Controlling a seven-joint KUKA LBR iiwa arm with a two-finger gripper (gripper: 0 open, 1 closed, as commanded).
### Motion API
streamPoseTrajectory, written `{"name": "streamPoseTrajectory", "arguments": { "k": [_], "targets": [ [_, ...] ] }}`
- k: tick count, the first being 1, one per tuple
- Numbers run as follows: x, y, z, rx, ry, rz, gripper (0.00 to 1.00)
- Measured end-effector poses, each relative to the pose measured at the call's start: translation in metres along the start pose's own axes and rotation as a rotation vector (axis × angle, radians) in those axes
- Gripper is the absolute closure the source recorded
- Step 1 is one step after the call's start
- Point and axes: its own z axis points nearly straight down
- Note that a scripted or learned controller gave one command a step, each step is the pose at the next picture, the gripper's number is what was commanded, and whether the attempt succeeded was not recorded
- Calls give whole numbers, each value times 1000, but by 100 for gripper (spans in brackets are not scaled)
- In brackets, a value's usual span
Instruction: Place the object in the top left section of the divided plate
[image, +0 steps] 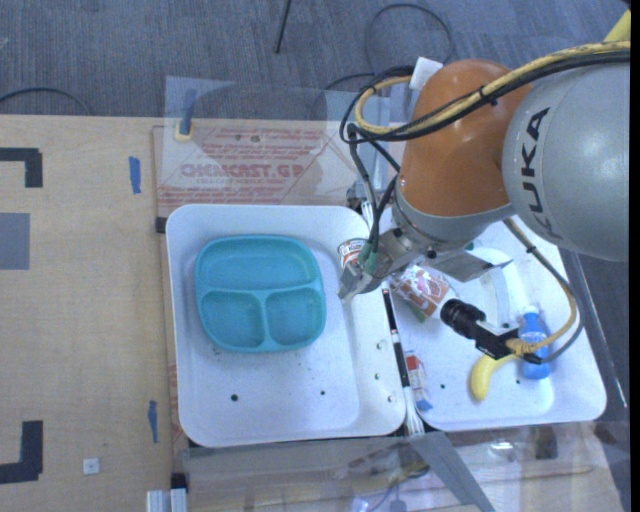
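A teal divided plate (260, 292) lies in the left bin (270, 400), with one wide section at the back and two smaller ones at the front; all its sections look bare. My gripper (352, 282) hangs over the left bin's right edge, just right of the plate. A small white cup-like object with a reddish rim (352, 250) sits right against the gripper's upper side. Whether it is gripped cannot be made out.
The right bin (570, 400) holds a red-and-white packet (425, 290), a yellow banana (485, 376), a blue bottle (533, 330) and a white item (500, 288). A thin pen (404, 358) lies along the wall between the bins. The arm's orange band looms over the right bin.
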Motion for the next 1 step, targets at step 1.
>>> {"name": "streamPoseTrajectory", "arguments": {
  "k": [1],
  "targets": [
    [67,-31,-47,-3,-2,-321,100]
  ]
}}
